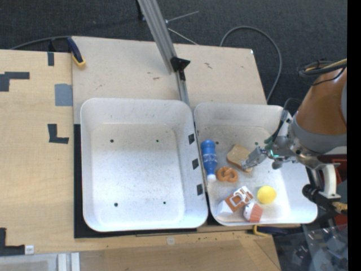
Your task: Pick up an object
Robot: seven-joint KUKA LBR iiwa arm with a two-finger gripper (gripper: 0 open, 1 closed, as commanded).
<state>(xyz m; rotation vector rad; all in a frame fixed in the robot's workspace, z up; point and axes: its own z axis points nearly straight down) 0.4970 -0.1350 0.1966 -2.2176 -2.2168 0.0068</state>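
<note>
Although the grey-and-orange arm's gripper [258, 156] is low in the right white plastic bin [237, 113], nothing can be seen caught in it, so the pick looks not yet made. It hovers at the right edge of a tan bread-like slice [238, 154], perhaps touching. Just left lies a blue plastic bottle [208, 156]; nearer are a brown pretzel-shaped ring [227, 174], an orange-and-white carton [239, 199] and a yellow ball [266, 194]. The gripper is small and blurred, so I cannot tell how it is set.
</note>
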